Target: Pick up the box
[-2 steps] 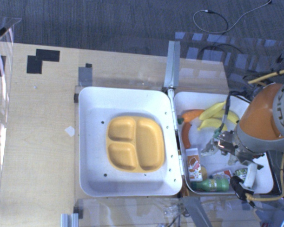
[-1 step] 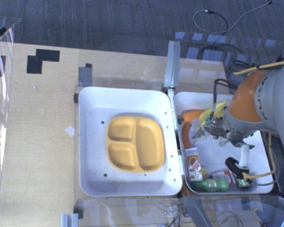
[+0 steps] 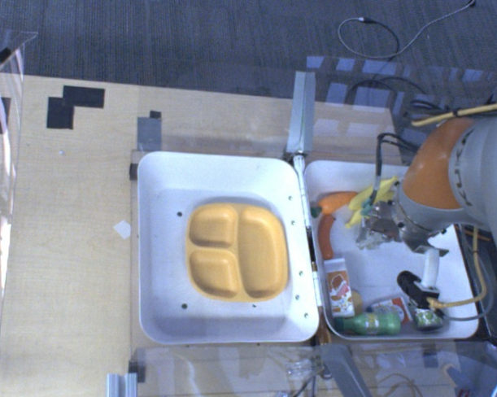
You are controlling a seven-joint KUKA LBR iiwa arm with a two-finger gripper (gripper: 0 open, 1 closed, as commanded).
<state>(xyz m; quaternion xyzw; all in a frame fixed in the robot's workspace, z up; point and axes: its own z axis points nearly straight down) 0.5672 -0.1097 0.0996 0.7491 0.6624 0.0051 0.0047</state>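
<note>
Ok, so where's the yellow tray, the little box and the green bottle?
yellow tray (image 3: 235,252): camera view, on its middle divider.
little box (image 3: 337,288): camera view, on its printed top face.
green bottle (image 3: 369,323): camera view, on its body.

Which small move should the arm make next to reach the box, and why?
Probably shift the gripper toward the view's lower left, then lower it. The box lies against the left wall of the right bin, near its front, beside the green bottle, while the gripper hangs over the bin's middle, apart from the box.
</note>
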